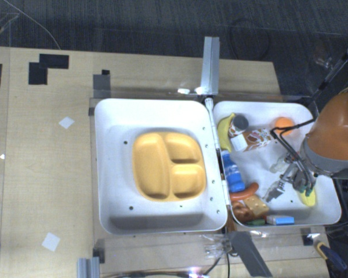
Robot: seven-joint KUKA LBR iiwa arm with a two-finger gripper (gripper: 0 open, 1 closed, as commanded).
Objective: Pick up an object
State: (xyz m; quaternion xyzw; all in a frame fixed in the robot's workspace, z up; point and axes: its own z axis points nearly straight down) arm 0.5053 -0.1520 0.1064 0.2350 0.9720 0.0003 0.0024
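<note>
While arm (336,135) reaches in, I note left bin (113,161) holds yellow divided tray (167,165). Right bin (322,213) holds banana (223,131), bottle (246,138), orange ball (284,123), blue item (232,177), sausage (245,191). Claw (281,175) above bin floor, fingers apart, gripping nothing.

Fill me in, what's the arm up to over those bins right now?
The arm's tool hangs low over the right bin, among its clutter: a banana, a small bottle, an orange ball, a blue item and a sausage. Nothing shows between its fingers, so no pick yet. The left bin holds a yellow divided tray.
</note>
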